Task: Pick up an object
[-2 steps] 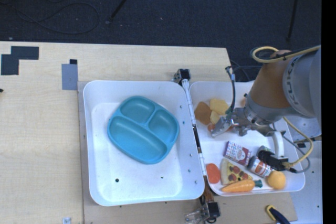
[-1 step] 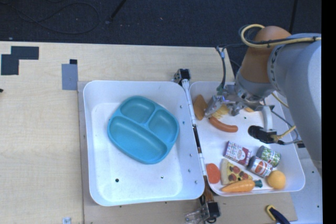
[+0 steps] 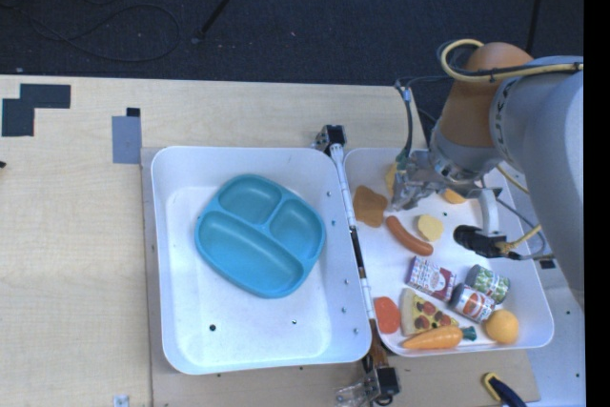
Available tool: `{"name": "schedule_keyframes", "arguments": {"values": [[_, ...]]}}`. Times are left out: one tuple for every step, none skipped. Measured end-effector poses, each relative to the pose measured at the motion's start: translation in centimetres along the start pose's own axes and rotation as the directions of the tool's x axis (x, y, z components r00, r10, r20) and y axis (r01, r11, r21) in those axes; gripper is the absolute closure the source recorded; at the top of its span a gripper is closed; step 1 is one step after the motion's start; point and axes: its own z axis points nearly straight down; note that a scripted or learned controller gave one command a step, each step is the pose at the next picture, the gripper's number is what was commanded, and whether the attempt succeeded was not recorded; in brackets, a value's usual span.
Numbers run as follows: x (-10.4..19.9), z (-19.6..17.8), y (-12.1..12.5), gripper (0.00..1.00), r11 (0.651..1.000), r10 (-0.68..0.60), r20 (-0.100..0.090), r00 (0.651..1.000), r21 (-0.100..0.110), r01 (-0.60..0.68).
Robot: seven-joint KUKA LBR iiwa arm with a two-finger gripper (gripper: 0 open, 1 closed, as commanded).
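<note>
The gripper (image 3: 410, 191) was seen low over the far end of the right bin (image 3: 379, 264), w/ the grey arm (image 3: 538, 124) coming in from the view's right. Whether it was spread or closed couldn't be told at this angle.

The pickable items were all found in the right bin. A brown toast-like piece (image 3: 370, 204) was noted just beside the gripper, on the view's left, close to the wall shared by the 2 bins. A reddish sausage (image 3: 408, 235) was laid diagonally just nearer the camera than the gripper, and a pale yellow slice (image 3: 430, 227) was seen just beside it. A small yellow bit (image 3: 391, 174) and an orange-yellow bit (image 3: 454, 196) were glimpsed on either side of the gripper, both partly hidden.

Toward the near end, a small printed box (image 3: 430, 278) was placed approx. mid-bin, w/ two cans (image 3: 479, 293) lying side by side to its right. An orange (image 3: 501, 327) was set in the near right corner. A pizza slice (image 3: 417, 308), a carrot (image 3: 431, 338) along the near rim and a red round slice (image 3: 385, 314) were grouped together.

In the left bin (image 3: 191, 324), a blue 3-section plate (image 3: 259, 234) was laid flat.
</note>
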Motion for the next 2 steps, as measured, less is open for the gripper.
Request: {"name": "schedule_keyframes", "arguments": {"values": [[0.0, 0.0, 0.0, 0.0, 1.0, 0.0, 0.0, 1.0, 0.0, 0.0], [3.2, 0.7, 0.2, 0.0, 1.0, 0.002, 0.002, 1.0, -0.008, -0.002]]}}
